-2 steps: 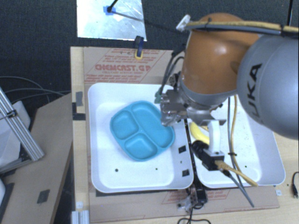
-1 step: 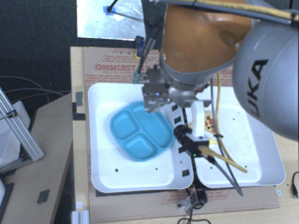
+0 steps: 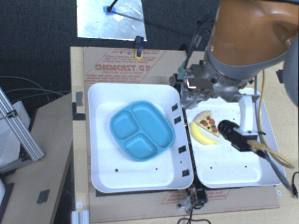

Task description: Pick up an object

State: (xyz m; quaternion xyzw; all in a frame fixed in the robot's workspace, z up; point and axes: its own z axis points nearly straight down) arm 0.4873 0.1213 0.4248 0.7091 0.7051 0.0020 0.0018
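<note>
Claw (image 3: 190, 91) at R bin's (image 3: 233, 168) top-left, mostly hidden under wrist (image 3: 229, 76); grip unclear. Pizza slice (image 3: 207, 121) overlaps banana (image 3: 202, 137).

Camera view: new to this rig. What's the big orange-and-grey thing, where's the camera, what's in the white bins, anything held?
The big shape is a robot arm, grey with an orange band, reaching in from the right. One fixed camera looks down at a slant on two shallow white bins. At the arm's end is its two-finger gripper, over the far left corner of the right bin. The left bin holds a blue plastic plate with three compartments. The right bin holds a toy pizza slice lying against a curved yellow piece, perhaps a toy banana. Both lie on the bin floor, so neither is held.
</note>
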